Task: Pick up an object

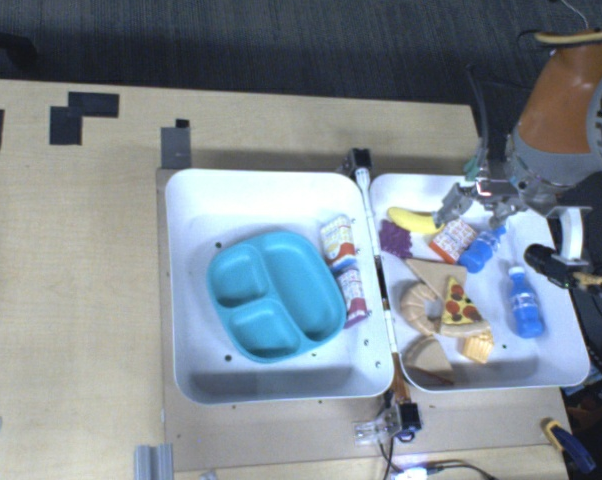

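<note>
Two white bins sit side by side on the desk. My tool (478, 200) hangs open over the right bin (571, 353), directly above a small red-and-white packet (452, 239), with a blue bottle (481, 249) touching the packet's right side.

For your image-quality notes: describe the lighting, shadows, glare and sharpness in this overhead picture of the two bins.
Camera view: soft, even light; the white bins look bright but not blown out. A faint shadow lies under the blue divided tray. The whole frame is slightly soft, so the print on the small packets is unreadable. The arm's orange band is blurred near the edge.
</note>
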`<state>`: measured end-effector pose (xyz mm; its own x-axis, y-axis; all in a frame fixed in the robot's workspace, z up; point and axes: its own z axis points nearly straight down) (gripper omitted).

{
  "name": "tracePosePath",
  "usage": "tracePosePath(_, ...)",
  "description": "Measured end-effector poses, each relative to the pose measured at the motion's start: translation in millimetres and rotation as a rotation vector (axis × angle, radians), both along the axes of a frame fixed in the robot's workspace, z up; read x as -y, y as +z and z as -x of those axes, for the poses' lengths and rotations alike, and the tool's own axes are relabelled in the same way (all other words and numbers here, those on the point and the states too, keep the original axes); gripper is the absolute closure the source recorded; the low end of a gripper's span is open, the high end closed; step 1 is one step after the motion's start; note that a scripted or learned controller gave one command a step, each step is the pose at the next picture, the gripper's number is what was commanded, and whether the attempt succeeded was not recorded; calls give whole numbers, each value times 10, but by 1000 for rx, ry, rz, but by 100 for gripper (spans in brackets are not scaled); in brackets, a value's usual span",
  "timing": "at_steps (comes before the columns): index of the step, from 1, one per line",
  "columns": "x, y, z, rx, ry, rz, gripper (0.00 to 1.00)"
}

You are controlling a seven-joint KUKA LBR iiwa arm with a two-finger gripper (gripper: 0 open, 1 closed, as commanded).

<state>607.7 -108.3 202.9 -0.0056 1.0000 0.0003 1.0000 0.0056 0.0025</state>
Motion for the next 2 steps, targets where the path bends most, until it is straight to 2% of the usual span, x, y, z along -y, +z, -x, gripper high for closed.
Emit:
tracePosePath(1, -30, -742, -121, -2, 1, 0, 0)
tracePosePath(2, -229, -1099, -95, 14, 0, 6, 0)
